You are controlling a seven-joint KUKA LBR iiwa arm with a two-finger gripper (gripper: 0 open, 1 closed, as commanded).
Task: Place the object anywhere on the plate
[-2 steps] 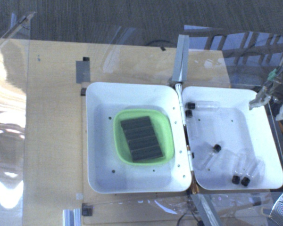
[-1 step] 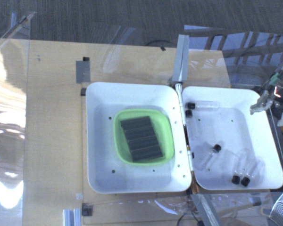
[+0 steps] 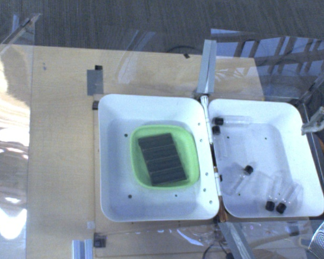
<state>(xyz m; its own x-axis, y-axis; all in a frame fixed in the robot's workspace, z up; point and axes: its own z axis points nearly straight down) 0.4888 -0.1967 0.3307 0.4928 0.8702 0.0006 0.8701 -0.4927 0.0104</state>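
Observation:
A lime-green square plate (image 3: 137,165) sits in the middle of the left white bin (image 3: 112,139). A dark grey ribbed rectangular block (image 3: 162,159) lies flat on the plate, turned slightly and fully inside its rim. Several clear vials with black caps lie in the right white bin (image 3: 281,117): one near its back left corner (image 3: 233,121), one around the middle (image 3: 243,178), and a pair at the front right (image 3: 283,196).
A grey metal bar (image 3: 207,68) stands behind the seam between the bins. A small dark bracket (image 3: 95,81) is fixed to the wooden bench behind the left bin. Clear plastic sheeting covers the bench at left and along the front.

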